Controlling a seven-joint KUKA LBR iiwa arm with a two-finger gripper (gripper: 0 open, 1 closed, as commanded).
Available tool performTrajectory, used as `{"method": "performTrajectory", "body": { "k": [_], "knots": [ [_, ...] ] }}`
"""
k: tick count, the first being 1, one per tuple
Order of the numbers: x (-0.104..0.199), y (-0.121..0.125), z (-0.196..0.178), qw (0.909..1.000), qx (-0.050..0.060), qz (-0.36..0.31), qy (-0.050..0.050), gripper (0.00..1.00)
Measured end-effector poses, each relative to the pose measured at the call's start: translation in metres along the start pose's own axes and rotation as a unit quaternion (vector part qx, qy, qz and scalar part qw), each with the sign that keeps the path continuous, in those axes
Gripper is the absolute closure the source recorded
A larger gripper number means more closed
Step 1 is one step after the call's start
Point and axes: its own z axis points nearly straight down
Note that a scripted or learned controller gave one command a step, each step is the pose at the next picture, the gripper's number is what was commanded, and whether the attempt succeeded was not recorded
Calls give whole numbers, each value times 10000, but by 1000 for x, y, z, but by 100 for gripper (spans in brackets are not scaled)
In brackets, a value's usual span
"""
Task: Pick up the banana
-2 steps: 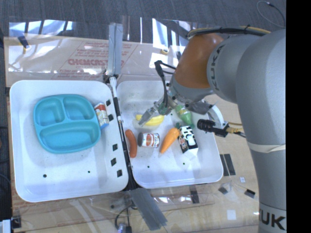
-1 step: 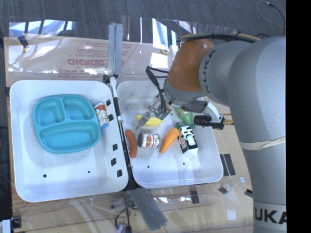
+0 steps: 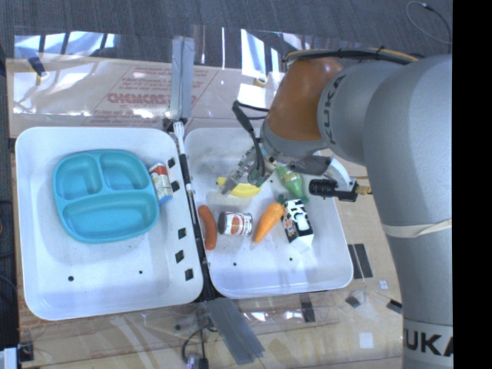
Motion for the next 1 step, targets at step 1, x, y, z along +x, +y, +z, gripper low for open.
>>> {"method": "performTrajectory", "body": {
  "k": [1],
  "knots": [
    [9,36,-110,9953,-4,968,-8,100]
  ]
}}
